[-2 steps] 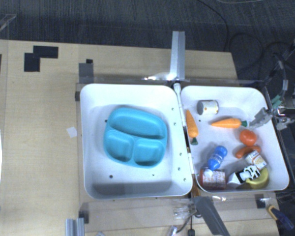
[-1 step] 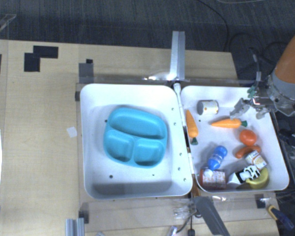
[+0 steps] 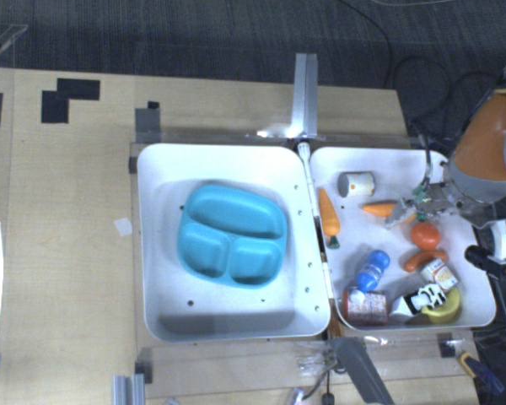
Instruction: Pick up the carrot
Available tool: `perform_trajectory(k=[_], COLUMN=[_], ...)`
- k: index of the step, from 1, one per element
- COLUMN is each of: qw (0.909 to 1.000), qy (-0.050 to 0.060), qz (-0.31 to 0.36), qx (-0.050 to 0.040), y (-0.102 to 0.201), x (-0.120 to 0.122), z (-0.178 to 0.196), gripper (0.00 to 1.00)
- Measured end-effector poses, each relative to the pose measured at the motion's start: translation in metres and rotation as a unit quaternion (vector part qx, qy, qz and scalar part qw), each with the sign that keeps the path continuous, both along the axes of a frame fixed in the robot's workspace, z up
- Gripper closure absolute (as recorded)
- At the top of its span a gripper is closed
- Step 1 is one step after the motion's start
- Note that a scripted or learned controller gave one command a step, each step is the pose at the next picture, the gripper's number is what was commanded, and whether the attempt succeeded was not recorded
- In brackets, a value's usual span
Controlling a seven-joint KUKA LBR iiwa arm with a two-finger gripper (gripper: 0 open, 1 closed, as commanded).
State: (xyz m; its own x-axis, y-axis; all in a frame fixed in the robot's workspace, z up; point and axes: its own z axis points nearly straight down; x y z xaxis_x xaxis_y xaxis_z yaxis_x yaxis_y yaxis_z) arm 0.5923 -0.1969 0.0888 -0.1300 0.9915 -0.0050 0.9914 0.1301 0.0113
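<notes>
A slender orange toy carrot (image 3: 328,213) with a small dark green top lies flat on the floor of the right-hand white bin (image 3: 388,163), close against that bin's left wall. It rests lengthwise along the wall, its narrow tip pointing toward the far edge of the bin and its green stem end toward the near side. The carrot sits apart from the other items in the bin, nothing touching or covering it, its surface smooth and bright.

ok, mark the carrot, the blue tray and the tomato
carrot (image 3: 328,212), camera view, mid-body of the orange root
blue tray (image 3: 232,233), camera view, central divider
tomato (image 3: 426,235), camera view, top of the red round
</notes>
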Motion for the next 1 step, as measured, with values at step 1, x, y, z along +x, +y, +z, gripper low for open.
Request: perform_trajectory(k=[1], qw=[0.9996], qy=[0.002], qz=[-0.029], qx=[0.0013], y=[0.0119], x=[0.0474], z=[-0.0014], gripper=[0.0])
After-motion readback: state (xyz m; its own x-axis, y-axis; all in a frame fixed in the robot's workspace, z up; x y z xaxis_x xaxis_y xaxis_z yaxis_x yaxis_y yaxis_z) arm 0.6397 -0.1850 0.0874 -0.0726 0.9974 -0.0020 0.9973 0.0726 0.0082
